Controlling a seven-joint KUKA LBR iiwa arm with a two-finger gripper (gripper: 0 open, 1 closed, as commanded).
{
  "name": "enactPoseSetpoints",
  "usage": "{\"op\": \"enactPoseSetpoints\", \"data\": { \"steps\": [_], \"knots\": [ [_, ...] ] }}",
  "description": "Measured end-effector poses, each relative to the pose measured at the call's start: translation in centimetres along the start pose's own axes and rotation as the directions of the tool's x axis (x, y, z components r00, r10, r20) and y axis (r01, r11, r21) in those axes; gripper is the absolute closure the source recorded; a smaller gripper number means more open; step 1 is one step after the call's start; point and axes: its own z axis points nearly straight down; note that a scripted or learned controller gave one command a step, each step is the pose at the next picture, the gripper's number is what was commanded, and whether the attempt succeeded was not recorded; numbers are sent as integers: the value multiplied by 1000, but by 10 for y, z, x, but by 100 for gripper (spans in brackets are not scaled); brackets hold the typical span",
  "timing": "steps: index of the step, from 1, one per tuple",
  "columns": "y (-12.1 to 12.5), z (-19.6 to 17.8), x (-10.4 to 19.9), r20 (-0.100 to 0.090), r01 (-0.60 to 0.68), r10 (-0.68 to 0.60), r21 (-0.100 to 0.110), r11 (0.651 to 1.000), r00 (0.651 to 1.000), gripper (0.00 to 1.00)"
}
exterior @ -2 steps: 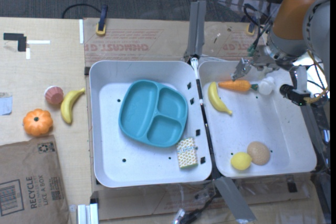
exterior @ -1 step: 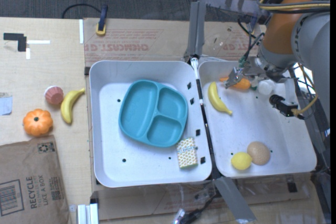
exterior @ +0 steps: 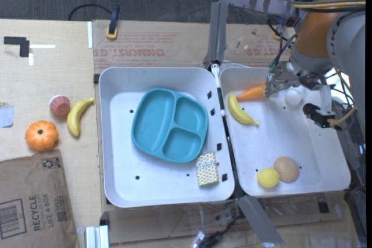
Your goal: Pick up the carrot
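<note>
An orange carrot (exterior: 250,93) lies in the right bin (exterior: 317,180) near its back left corner, tip pointing left, just above a yellow banana (exterior: 240,110). My gripper (exterior: 272,87) reaches down from the right and sits at the carrot's thick right end, touching or nearly touching it. The arm's wrist covers the fingers from above, so their state is hidden.
The right bin also holds a lemon (exterior: 268,178) and a tan egg-like object (exterior: 286,169) at the front. In the left bin (exterior: 116,142) are a blue divided plate (exterior: 170,125) and a small patterned sponge (exterior: 207,169). On the bench at left lie a banana (exterior: 78,115), a pumpkin (exterior: 42,136) and a pink cupcake (exterior: 59,105).
</note>
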Motion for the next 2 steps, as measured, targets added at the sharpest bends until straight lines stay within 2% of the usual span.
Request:
{"op": "enactPoseSetpoints", "data": {
  "steps": [1,2],
  "knots": [
    [8,-78,63,-7,-317,317,23,948,948,100],
    [-42,-79,87,-4,-446,446,27,895,895,100]
  ]
}}
